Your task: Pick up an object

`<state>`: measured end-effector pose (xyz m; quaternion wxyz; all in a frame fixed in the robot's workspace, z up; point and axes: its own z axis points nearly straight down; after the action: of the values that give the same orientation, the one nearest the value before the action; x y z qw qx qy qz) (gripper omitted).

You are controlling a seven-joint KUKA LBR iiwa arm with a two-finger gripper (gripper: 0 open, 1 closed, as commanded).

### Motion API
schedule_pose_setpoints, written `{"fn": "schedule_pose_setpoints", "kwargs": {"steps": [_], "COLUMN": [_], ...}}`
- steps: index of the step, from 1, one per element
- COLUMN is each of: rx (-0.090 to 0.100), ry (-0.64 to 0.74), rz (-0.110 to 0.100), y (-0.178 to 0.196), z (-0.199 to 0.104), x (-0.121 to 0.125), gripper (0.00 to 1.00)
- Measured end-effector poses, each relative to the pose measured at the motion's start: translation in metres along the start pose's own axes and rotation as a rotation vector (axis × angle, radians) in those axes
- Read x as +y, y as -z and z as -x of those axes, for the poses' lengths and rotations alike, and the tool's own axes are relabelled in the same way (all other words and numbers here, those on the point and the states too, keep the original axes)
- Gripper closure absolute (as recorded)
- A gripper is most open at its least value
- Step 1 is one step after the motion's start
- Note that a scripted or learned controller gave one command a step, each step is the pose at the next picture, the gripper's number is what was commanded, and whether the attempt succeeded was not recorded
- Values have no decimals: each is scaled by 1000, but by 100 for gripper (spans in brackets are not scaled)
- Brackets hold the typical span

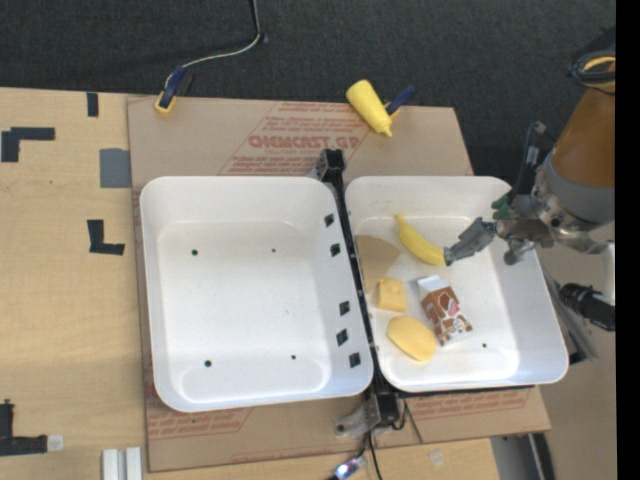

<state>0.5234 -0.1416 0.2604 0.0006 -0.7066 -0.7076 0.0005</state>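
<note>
While the arm (585, 158) reaches in from 3 o'clock, the gripper (462, 250) sits low over the right bin (535, 353), its tip just beside the right end of the banana (419, 241); whether its fingers are open or closed cannot be told. In that bin, a yellow cheese wedge (391, 294) lies at 6 o'clock from the banana, a brown-and-white packet (445, 313) just right of the wedge, and a yellow lemon-shaped piece (412, 337) nearest the front wall.

left bin (240, 298): open floor | right bin (500, 353): items crowd left half
</note>
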Motion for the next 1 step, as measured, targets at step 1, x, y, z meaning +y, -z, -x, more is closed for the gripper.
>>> {"fn": "schedule_pose_setpoints", "kwargs": {"steps": [1], "rx": [3], "ry": [-3], "rz": [-14], "y": [-122], "z": [12], "x": [-27], "gripper": [0]}}
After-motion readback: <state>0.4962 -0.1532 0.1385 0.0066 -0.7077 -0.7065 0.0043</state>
